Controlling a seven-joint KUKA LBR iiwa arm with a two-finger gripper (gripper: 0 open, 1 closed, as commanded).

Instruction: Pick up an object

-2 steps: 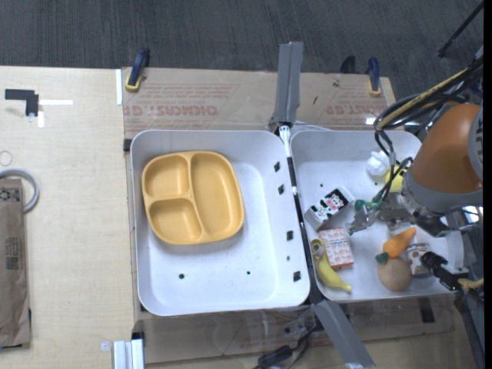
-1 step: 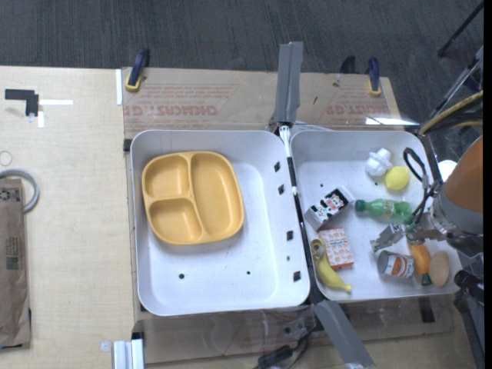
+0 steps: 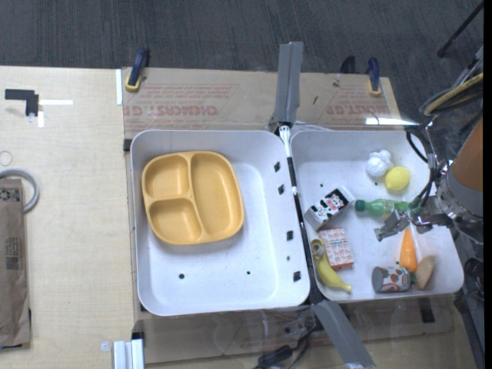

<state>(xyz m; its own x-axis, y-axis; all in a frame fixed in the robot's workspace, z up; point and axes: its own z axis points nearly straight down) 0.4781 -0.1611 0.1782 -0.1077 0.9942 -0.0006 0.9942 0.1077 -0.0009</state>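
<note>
Right bin, near its right wall: my gripper (image 3: 393,225) hangs low among the clutter.
Grip state: fingers look parted, nothing between them.
Nearest target: carrot (image 3: 408,250), just below my fingertips, lying roughly upright along the right wall.
Crowding: green bottle (image 3: 382,206) just above; can (image 3: 393,280) and a tan piece (image 3: 425,271) by the bin's bottom right corner.
Other options: yellow ball (image 3: 397,178) near the top right corner, banana (image 3: 330,271) by the left wall.
Approach, my judgement: close across the carrot's narrow width, clear of the bottle.
Risk: tapered shape may squirt out.
Left bin: yellow plate (image 3: 194,197).
</note>
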